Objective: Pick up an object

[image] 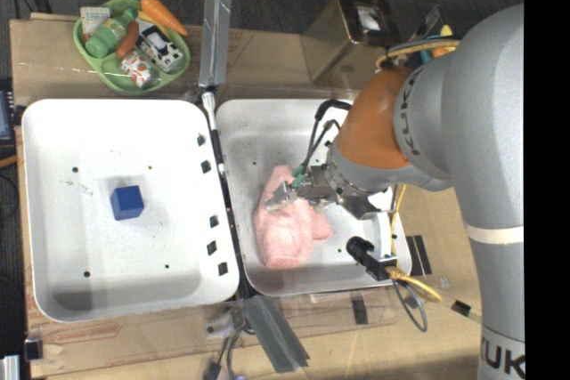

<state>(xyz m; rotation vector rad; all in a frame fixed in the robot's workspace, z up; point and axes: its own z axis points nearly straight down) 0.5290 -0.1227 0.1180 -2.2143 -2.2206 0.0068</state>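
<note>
My arm (419,116) reaches into the right bin (233,191). The pink soft object (287,231) lies directly under my gripper (287,191); whether my fingers are spread or closed I cannot tell. I judge this the grasping step: next, close, then lift.

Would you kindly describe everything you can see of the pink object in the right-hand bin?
The pink object looks like a soft, fuzzy lump, perhaps cloth or plush, pale pink and irregular in outline, with no parts I can make out. It lies flat on the floor of the right bin, toward its left half and nearer the front wall. The gripper sits at its upper edge and seems to touch it there; whether it has any grip on it cannot be told.
</note>
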